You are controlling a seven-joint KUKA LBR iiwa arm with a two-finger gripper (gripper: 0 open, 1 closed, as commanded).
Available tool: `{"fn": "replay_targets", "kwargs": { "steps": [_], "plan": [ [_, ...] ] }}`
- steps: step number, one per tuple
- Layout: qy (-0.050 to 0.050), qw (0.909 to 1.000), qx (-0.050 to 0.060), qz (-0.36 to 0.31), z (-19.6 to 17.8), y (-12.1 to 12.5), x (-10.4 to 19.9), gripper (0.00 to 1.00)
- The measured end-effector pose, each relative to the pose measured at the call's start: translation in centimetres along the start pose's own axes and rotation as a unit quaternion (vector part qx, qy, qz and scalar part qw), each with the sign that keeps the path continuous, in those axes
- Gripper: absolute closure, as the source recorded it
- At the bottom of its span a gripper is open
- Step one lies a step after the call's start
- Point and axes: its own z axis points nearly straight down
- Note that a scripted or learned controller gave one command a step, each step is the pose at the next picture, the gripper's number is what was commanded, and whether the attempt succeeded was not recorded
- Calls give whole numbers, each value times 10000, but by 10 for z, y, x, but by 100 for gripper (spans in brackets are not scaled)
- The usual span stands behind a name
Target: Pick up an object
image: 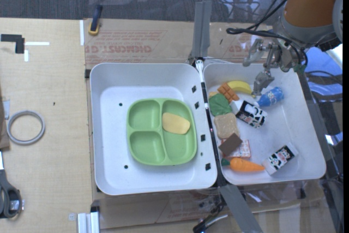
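Two white bins sit on the bench; gripper (262, 83), grip state unclear, hovers just left of the blue bottle (271, 97).

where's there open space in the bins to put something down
Left bin: bare floor all round the green tray, widest along its left. Right bin: bare between the two cartons. Crowded along its left wall, from the banana to the carrot.

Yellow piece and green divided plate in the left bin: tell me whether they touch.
Touching. The camera view shows the yellow piece lying inside the upper right compartment of the green divided plate, resting on its floor with no gap visible.
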Motion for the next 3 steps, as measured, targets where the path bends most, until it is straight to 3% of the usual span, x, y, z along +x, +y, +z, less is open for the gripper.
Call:
{"fn": "replay_targets", "kwargs": {
  "steps": [1, 2, 3],
  "plan": [
    [-96, 10000, 11, 12, 110, -23, 8, 0],
    [-56, 9724, -17, 2332, 118, -59, -11, 0],
    [-179, 9725, 0, 2321, 103, -60, -16, 100]
  ]
}}
